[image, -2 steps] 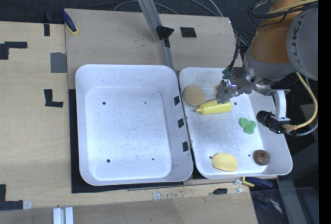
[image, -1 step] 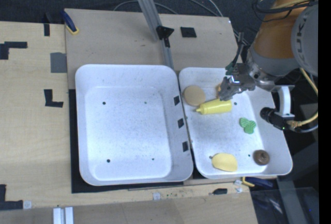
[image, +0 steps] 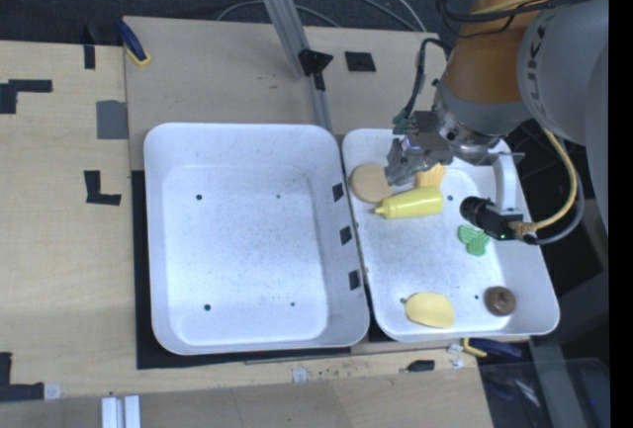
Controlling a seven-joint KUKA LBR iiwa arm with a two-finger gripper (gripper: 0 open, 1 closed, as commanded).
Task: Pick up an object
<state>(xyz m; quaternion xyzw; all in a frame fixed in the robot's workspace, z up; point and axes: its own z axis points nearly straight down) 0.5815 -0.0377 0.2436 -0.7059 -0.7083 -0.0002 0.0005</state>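
Two white bins (image: 247,144); five small objects in the right one (image: 524,317).

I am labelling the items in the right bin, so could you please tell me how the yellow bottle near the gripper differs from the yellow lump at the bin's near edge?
The yellow bottle is long and narrow, lying on its side; the yellow lump is short and rounded. The bottle lies at the far end of the right bin, just below the gripper; the lump sits alone near the front rim. Both are yellow.
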